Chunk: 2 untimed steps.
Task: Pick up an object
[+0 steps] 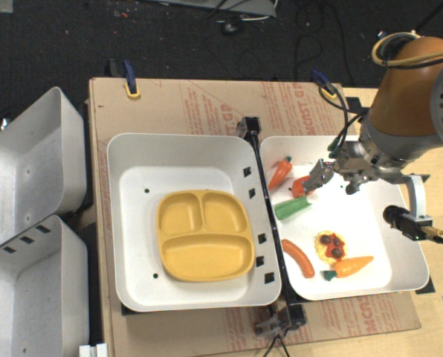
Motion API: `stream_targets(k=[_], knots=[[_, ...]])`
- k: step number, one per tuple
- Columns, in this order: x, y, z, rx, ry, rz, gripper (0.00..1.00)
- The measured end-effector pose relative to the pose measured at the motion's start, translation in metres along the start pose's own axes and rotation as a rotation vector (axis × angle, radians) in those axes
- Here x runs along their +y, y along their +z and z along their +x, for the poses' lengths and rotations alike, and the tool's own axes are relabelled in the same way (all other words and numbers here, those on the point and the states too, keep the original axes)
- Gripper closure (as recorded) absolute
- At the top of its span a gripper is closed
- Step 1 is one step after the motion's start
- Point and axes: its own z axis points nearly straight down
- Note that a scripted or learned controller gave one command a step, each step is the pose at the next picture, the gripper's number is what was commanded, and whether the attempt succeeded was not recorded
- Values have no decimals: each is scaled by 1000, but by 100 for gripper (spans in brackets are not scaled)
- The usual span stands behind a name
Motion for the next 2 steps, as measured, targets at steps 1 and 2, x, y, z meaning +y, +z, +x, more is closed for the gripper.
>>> stream_targets(k=[1, 2], knots=[[2, -6, 0, -1, -2, -12, 0], [5, 57, -1, -1, 1, -7, 0]])
